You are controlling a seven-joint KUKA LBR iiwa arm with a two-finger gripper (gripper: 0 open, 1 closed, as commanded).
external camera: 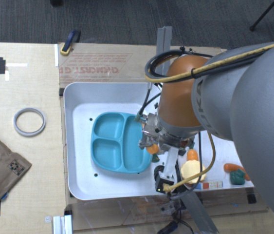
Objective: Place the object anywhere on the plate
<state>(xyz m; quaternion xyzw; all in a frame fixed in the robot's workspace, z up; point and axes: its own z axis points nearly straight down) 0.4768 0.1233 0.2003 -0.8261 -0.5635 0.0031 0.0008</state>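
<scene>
I'm seeing blue divided plate (115, 143) lying in left bin (78, 130). End effector (152, 149) hovering at plate's right rim, seemingly gripping small orange object (152, 149); jaw state I cannot tell. Plate lying just left of object.
</scene>
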